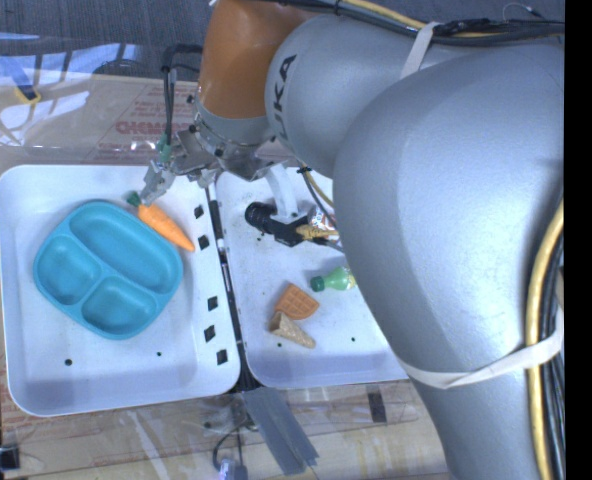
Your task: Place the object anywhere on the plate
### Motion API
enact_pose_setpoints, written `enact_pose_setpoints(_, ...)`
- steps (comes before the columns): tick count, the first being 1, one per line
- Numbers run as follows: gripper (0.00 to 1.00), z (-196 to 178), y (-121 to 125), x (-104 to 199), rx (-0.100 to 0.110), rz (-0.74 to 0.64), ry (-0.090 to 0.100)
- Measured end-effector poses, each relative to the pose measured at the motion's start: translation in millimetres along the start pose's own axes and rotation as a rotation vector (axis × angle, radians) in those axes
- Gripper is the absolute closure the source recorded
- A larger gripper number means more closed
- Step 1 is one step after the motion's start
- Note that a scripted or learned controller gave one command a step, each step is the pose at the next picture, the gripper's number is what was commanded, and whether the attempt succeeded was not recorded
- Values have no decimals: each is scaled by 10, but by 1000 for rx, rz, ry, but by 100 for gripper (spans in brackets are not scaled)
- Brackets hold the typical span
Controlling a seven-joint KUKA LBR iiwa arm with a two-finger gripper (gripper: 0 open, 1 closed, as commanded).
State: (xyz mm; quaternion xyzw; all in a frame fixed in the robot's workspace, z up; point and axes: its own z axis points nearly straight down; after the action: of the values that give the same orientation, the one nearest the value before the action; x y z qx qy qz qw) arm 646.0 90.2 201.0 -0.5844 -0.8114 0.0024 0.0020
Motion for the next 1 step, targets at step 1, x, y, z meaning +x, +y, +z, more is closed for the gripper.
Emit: enact_pose_setpoints(1, 100, -99, 5, 6, 1, -4, 0)
